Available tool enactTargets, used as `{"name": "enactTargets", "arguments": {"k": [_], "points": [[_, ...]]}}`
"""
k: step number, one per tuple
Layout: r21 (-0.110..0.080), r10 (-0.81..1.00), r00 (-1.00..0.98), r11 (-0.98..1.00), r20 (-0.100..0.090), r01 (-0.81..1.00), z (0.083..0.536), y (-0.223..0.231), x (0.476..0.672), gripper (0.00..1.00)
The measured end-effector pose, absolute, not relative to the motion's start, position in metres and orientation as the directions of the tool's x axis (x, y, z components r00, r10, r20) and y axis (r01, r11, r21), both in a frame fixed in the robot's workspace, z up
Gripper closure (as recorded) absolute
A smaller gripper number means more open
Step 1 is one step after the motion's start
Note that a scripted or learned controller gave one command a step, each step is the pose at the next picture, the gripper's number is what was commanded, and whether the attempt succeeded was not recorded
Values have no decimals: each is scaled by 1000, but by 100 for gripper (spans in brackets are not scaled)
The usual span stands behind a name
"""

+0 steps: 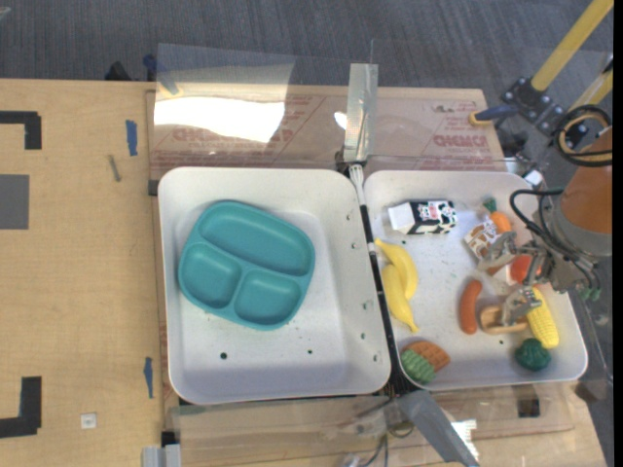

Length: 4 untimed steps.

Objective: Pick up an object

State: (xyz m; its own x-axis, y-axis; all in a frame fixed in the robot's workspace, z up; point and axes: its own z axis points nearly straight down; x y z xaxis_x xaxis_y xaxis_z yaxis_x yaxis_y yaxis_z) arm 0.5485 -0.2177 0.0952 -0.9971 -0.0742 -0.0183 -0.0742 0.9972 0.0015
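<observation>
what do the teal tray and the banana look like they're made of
Teal tray: probably hard moulded plastic, judging by its even colour, rounded compartments and soft sheen. Banana: looks like toy plastic, uniformly yellow and smooth, though real fruit can't be excluded.

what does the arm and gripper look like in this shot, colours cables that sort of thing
The arm shows as a rounded orange band with grey below it at the view's right edge. A thin black cable loops beside it on the left. The gripper is dark metal with slim fingers, partly blurred, so finer markings cannot be read.
</observation>
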Motion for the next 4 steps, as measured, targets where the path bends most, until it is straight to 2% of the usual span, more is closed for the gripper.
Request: {"name": "enactTargets", "arguments": {"k": [1, 2, 3, 4], "points": [[-5, -7, -1000, 1000, -24, -7, 96, -223, 520, 0], [-7, 7, -1000, 1000, -28, 7, 96, -224, 507, 0], [-16, -291, -957, 957, -21, -290, 96, -170, 492, 0], [-12, -230, -973, 973, -21, -230, 96, -164, 577, 0]]}}
